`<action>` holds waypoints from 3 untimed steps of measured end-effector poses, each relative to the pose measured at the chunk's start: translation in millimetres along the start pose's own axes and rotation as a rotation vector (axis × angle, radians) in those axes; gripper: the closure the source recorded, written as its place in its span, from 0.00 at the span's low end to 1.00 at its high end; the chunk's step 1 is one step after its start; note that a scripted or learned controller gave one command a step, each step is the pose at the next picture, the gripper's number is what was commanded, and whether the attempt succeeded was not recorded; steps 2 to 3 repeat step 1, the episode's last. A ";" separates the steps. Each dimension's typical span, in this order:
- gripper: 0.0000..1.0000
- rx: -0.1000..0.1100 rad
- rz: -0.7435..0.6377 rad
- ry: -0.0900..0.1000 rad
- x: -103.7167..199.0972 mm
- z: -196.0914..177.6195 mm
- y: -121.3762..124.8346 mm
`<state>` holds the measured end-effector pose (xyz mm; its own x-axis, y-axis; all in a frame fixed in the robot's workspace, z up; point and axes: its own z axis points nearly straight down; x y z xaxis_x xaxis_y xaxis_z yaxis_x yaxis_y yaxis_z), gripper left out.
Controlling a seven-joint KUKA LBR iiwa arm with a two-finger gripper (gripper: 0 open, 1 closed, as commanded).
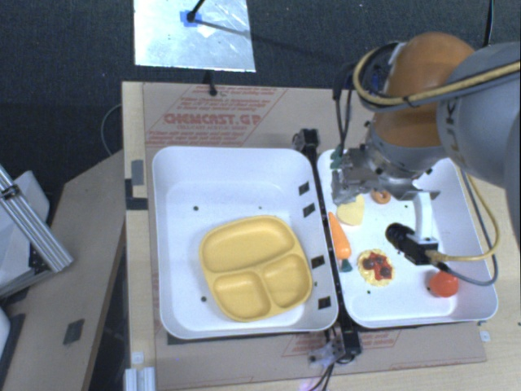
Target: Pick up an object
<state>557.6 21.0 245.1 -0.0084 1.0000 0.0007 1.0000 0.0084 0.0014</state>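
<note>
You look down on a pale tan wooden bench (94, 218) set on a dark blue-grey carpeted floor (57, 47). On the bench lies a flat brown cardboard sheet printed with red lettering (216, 112). Beyond the cardboard's far edge, a shiny square silver foil panel (194, 23) rests on the floor, with a small blue patch near its middle. Left of the bench, at the frame's edge, you see a slanted silver aluminium rail (28, 222). The light is even and soft, throwing only faint shadows.
</note>
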 end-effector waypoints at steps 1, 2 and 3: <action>1.00 0.000 0.000 0.000 47.5 10.1 7.7; 1.00 0.000 0.000 0.000 47.5 10.1 7.7; 1.00 0.000 0.000 0.000 47.5 10.1 7.7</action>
